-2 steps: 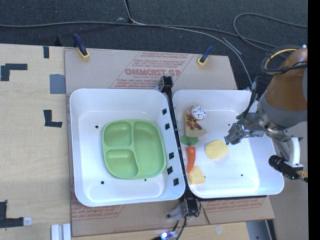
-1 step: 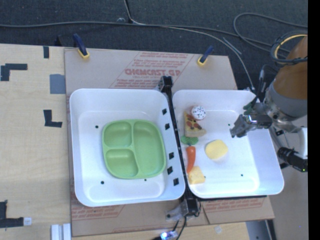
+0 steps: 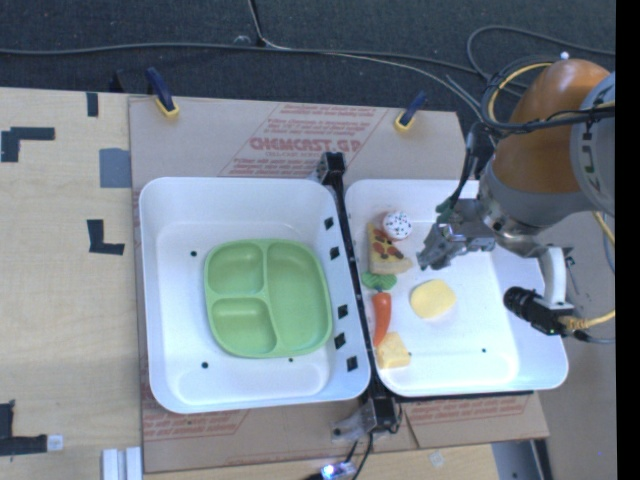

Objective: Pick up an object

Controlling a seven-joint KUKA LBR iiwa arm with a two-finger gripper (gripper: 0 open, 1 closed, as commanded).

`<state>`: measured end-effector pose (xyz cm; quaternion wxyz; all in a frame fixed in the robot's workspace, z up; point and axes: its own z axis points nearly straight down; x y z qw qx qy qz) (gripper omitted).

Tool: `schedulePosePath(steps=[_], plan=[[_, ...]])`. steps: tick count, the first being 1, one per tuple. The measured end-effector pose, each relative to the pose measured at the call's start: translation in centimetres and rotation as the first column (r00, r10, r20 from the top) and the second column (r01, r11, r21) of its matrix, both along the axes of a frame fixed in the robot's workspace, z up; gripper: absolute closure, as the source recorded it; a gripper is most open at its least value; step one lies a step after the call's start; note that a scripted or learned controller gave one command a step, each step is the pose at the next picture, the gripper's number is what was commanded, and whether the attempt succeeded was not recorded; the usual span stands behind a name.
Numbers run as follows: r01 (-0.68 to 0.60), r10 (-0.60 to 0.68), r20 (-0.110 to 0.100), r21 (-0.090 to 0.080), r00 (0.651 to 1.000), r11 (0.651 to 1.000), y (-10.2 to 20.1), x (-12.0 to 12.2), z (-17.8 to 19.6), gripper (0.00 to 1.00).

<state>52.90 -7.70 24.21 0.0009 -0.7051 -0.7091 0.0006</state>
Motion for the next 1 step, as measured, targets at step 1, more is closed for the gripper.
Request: schedulePosePath(steps=[1], plan=[[0.000,0.000,0.000,0.000,1.000,1.000,4.95,1.79,-1.55,1.00]])
